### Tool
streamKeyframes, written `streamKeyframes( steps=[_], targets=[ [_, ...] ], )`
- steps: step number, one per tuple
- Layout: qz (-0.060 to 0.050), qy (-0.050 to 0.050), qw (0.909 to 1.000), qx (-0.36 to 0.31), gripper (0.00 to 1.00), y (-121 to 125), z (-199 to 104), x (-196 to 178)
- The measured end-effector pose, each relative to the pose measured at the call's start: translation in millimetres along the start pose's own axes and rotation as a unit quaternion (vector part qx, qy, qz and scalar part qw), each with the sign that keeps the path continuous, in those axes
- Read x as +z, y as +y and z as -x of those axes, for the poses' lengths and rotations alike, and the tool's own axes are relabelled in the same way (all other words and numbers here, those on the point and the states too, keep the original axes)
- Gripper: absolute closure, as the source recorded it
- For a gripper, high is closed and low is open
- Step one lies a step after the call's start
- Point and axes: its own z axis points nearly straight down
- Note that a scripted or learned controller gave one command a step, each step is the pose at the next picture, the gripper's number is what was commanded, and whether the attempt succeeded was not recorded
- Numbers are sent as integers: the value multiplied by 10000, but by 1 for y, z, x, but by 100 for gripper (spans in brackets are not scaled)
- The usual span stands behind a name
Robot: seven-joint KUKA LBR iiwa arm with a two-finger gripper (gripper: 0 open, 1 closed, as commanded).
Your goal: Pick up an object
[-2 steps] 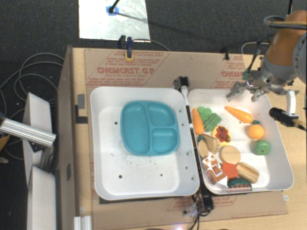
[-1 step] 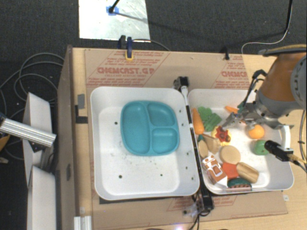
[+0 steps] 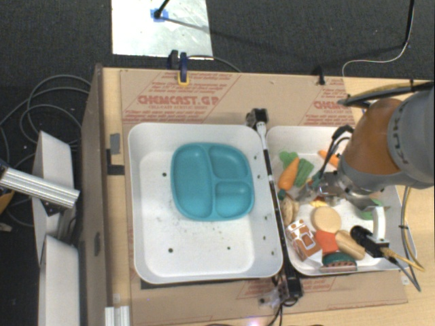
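The things to pick from lie crowded in the right bin (image 3: 309, 138): a carrot (image 3: 289, 174) and a green vegetable (image 3: 303, 170) toward its back left, a round tan biscuit (image 3: 326, 219) in the middle, an orange-red block (image 3: 327, 241) just in front of it, a bread roll (image 3: 349, 244) beside that, and a brown and white patterned box (image 3: 301, 240) at the front left. The gripper (image 3: 325, 187) sits low over the middle of this pile, near the carrot and the biscuit, with the grey arm (image 3: 397, 148) and its orange band reaching in from the right above it. Whether the gripper is open or closed cannot be told from this angle, and nothing is visibly held. The likely trouble is the crowding: pieces touch or overlap, so a grasp may catch two at once, push one aside, or close on a rounded edge that slips free. The left bin (image 3: 153, 202) holds a teal divided plate (image 3: 212, 181), well apart from the arm.
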Motion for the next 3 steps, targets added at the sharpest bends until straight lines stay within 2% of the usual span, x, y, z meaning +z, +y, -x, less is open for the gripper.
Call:
streamKeyframes(
  steps=[1, 2, 3],
  targets=[
    [28, 9, 10000, -13, 0, 44, -3, -2],
    [25, 6, 10000, 7, 0, 59, 22, -10],
    [-10, 16, 10000, 8, 0, 25, 4, 0]
  ],
)
